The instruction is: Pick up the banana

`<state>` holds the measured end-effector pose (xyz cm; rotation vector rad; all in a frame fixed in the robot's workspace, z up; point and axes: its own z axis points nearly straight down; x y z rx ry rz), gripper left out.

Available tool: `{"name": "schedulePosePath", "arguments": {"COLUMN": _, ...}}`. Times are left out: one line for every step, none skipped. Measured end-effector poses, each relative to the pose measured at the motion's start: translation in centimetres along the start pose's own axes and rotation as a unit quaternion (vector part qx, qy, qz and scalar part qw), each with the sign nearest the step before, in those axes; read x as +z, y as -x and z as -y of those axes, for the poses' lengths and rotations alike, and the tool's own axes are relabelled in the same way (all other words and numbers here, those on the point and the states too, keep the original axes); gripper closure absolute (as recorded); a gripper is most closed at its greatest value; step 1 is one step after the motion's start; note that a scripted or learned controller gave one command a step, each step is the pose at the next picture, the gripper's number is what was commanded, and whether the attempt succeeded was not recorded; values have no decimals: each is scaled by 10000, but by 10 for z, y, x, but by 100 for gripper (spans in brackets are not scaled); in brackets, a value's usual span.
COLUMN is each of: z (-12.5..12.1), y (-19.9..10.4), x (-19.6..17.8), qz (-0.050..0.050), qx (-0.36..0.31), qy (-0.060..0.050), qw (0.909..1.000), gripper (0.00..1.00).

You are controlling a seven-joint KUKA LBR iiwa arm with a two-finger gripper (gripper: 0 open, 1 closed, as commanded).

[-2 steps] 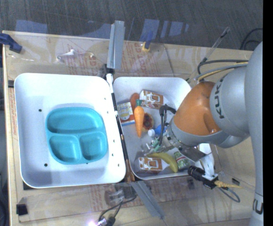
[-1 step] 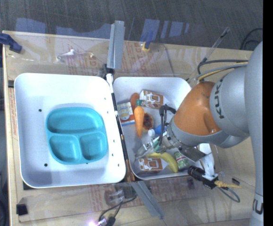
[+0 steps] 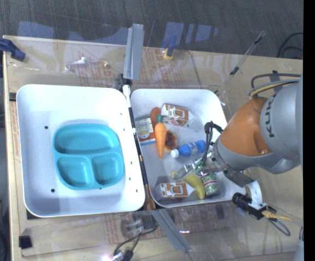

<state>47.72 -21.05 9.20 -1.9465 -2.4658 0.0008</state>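
Camera view puts the tool point(image 3: 205, 163) low over the banana point(image 3: 196, 182), poised to grab; its opening can't be told.

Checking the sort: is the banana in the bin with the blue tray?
No, the banana lies in the right bin, while the blue tray sits in the left bin.

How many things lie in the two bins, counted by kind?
Cartons: 2
Carrot: 1
Banana: 1
Bottle: 1
Cans: 2
Blue tray: 1
Total: 8; a dark item beside the carrot is unclear, uncounted.
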Motion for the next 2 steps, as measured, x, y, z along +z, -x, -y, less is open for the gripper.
{"name": "schedulePosePath", "arguments": {"z": -1, "y": 0, "x": -10, "qz": -7, "qx": -21, "qy": -1, "qw": 10000, "gripper": 100}}
{"name": "schedulePosePath", "arguments": {"z": -77, "y": -13, "x": -113, "qz": -8, "qx": 549, "qy": -4, "qw": 9985, "gripper": 100}}
